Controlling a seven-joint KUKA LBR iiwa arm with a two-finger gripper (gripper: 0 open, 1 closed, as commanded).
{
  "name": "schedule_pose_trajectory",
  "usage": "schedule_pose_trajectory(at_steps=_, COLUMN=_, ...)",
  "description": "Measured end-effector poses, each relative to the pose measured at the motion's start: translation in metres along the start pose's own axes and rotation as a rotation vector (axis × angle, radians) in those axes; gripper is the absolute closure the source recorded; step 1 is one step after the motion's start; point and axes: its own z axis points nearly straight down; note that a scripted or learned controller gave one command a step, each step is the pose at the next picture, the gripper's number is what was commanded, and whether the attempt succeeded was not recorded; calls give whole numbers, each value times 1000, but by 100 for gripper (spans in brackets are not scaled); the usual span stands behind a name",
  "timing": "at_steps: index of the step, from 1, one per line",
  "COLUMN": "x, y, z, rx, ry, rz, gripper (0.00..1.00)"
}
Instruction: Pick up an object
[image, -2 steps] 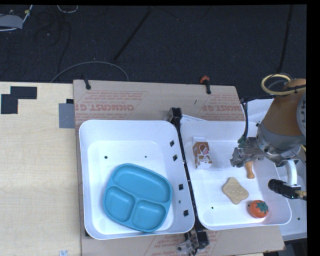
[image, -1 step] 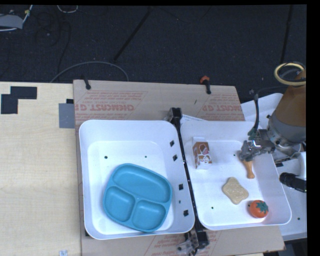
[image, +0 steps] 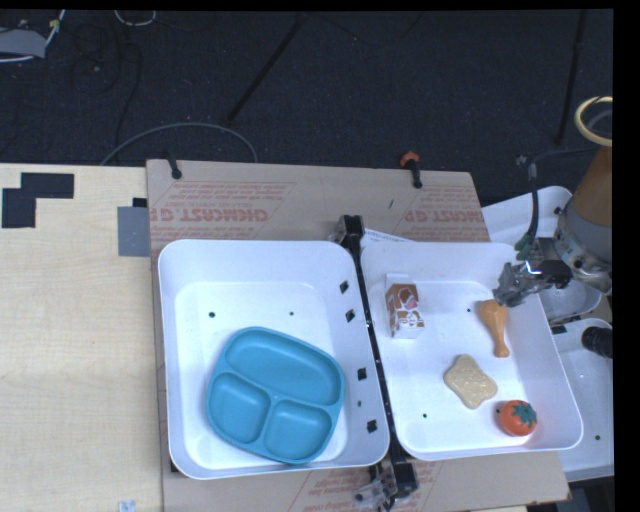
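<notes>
The right bin (image: 420, 440) holds a small white and brown carton (image: 403, 308), a tan drumstick-shaped toy (image: 494, 325), a beige cracker-shaped piece (image: 469, 381) and an orange-red tomato toy (image: 516, 418). My gripper (image: 512, 285) hangs at the right bin's far right rim, just above the top end of the drumstick toy. Nothing shows between its fingers. The grey arm with its orange band (image: 598, 190) reaches in from the right.
The left bin (image: 185, 300) holds a blue three-compartment plate (image: 275, 393). A black clamp bar (image: 360, 330) runs between the two bins. Both bins rest on a cardboard sheet (image: 300, 205); light wooden bench (image: 70, 340) lies to the left.
</notes>
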Motion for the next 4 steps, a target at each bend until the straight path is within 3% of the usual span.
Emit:
schedule_pose_trajectory(at_steps=3, x=152, y=-50, z=-11, rx=8, ry=3, rz=-3, gripper=100)
schedule_pose_trajectory(at_steps=4, x=195, y=-61, z=1, rx=9, ry=3, rz=-2, gripper=100)
